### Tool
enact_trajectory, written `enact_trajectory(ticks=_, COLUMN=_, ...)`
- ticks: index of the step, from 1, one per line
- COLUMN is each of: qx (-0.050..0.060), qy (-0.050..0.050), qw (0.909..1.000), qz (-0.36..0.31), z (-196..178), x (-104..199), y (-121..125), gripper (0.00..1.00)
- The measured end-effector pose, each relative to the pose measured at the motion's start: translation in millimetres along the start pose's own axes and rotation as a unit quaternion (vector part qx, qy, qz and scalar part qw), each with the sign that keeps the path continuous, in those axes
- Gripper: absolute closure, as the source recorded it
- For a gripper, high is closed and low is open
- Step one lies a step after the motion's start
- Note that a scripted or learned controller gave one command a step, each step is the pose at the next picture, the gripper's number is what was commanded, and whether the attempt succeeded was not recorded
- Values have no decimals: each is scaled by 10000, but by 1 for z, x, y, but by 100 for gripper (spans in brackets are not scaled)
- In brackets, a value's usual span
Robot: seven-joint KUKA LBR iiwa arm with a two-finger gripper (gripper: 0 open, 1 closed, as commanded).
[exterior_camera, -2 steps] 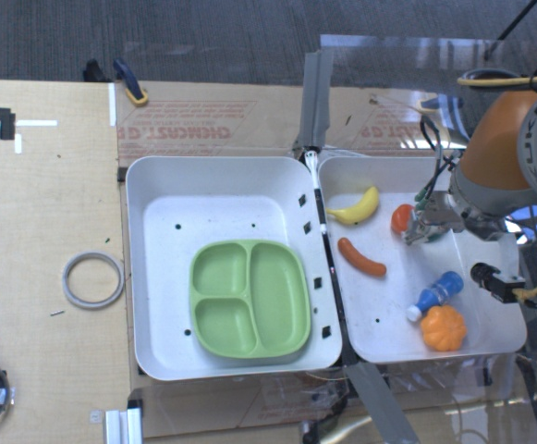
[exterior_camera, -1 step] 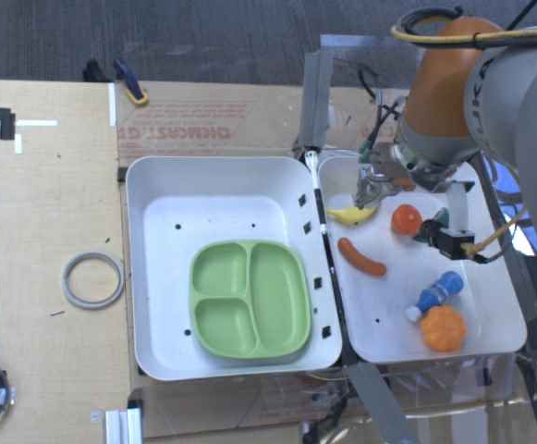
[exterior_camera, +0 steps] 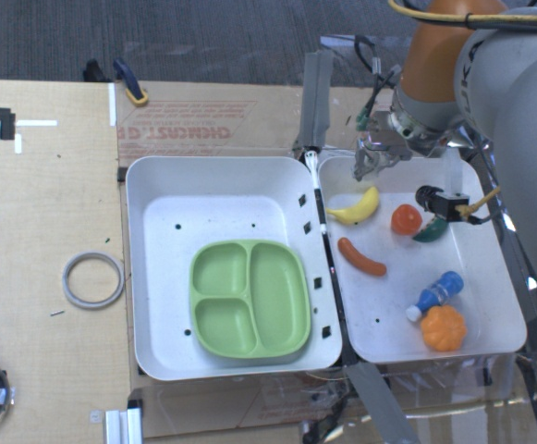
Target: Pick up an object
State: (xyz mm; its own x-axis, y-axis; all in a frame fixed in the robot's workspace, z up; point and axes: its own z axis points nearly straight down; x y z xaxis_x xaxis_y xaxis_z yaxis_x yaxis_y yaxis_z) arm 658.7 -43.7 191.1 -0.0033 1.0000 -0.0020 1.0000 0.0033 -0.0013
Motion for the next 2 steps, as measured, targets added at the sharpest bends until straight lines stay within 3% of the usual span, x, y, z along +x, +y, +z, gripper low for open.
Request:
enact_trajectory(ticks=1, qx=-3, qy=-3, qw=10000, qz=24, z=0, x=-50, y=0, gripper=100)
enact_trajectory(ticks=2, qx=-11, qy=-2, qw=10000, qz=20, z=-27, x=-96, y=0, gripper=100)
